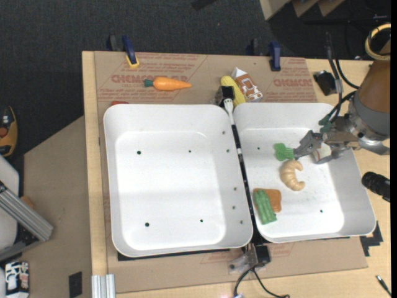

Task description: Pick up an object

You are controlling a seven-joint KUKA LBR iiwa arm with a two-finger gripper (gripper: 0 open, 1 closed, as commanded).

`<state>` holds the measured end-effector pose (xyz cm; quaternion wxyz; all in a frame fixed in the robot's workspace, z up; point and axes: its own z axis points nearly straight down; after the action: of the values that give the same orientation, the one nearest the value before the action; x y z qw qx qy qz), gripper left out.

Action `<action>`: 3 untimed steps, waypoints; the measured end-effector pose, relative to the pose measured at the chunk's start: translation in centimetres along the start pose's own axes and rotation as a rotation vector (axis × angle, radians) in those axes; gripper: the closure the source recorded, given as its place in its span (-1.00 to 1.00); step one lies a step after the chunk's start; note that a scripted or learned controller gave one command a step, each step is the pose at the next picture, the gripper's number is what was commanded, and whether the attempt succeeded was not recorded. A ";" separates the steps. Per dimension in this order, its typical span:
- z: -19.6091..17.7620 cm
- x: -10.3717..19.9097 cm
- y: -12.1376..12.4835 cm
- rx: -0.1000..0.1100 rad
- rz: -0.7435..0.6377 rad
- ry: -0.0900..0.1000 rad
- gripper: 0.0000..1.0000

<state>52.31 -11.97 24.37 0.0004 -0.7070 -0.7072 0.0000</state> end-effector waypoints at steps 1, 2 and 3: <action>6.3 7.7 2.0 0.008 -0.008 0.004 -1.00; 4.8 7.2 2.1 -0.002 0.000 0.000 1.00; 1.1 10.7 -1.4 -0.001 -0.004 0.002 1.00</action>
<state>50.93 -1.32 23.26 0.0008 -0.7057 -0.7086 -0.0008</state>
